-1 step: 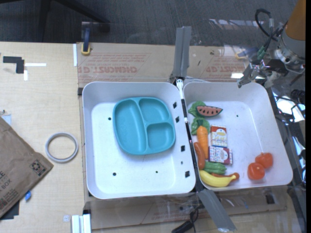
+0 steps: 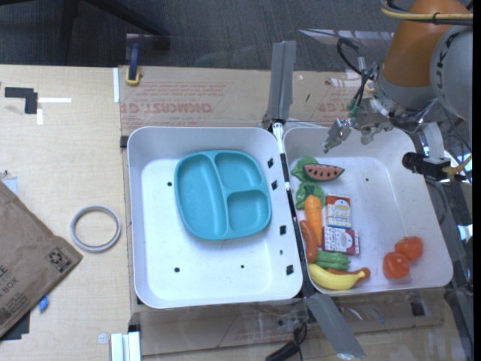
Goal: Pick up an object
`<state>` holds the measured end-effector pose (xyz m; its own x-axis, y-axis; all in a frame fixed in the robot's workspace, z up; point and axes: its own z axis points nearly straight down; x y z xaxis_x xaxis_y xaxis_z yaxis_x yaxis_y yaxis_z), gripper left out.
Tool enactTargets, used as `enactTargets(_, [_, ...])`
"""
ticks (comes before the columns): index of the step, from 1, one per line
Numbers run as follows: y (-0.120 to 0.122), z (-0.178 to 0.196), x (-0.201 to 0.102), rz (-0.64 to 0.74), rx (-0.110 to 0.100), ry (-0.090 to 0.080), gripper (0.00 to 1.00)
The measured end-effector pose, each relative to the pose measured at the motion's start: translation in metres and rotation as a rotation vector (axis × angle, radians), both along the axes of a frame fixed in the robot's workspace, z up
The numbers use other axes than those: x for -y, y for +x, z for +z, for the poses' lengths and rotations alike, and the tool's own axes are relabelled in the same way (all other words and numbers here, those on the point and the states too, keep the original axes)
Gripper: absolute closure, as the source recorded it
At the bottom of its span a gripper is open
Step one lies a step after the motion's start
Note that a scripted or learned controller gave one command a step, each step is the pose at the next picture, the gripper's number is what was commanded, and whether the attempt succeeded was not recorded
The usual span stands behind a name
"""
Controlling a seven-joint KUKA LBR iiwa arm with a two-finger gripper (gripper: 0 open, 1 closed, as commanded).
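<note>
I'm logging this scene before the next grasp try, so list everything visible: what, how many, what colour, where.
divided plate: 1, teal, middle of left bin
left bin: 1, white, centre of bench
right bin: 1, white, beside the left bin
watermelon slice: 1, red and green, upper left of right bin
carrot: 1, orange, left side of right bin
small cartons: 2, red and white, beside the carrot
banana: 1, yellow, lower left of right bin
tomatoes: 2, red, lower right of right bin
tape ring: 1, grey, bench left of the bins
cardboard box: 1, brown, lower left
gripper: 1, grey, above the right bin's far edge
</note>
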<state>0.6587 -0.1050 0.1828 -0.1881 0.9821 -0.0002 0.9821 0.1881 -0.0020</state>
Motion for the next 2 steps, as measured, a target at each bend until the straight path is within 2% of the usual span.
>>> enactTargets(1, [-0.052,-0.091,-0.004,0.075,0.001,0.000,0.00])
enactTargets(2, [-0.111,-0.091,0.014,0.040,0.001,0.000,0.00])
